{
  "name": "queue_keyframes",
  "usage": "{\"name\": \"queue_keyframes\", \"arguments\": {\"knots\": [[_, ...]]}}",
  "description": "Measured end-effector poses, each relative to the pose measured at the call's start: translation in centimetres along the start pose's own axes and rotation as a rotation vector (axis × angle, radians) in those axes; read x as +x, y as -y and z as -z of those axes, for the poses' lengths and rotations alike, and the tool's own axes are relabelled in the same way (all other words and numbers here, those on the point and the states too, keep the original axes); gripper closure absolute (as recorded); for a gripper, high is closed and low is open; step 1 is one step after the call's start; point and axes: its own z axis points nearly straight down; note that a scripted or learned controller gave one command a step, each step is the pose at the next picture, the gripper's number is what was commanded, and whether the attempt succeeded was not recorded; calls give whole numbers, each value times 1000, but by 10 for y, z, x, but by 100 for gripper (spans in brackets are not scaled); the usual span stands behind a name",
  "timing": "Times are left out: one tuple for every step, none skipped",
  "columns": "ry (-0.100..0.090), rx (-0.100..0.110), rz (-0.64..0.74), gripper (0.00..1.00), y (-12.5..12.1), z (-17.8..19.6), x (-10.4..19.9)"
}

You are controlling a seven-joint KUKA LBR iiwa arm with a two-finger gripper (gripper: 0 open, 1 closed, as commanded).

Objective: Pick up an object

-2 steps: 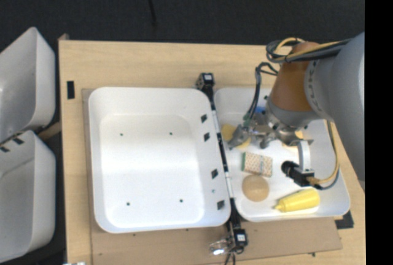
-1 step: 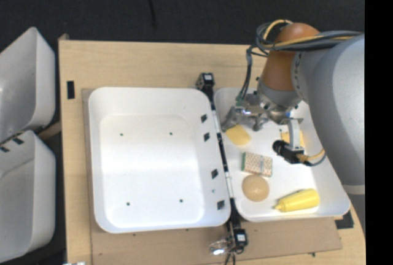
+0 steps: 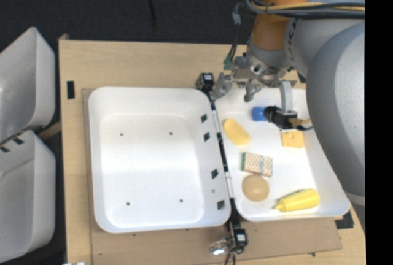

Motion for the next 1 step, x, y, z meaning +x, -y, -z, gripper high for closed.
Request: {"name": "queue_keyframes", "arguments": {"knots": [[-4, 10, 2, 0, -11, 8, 65]]}}
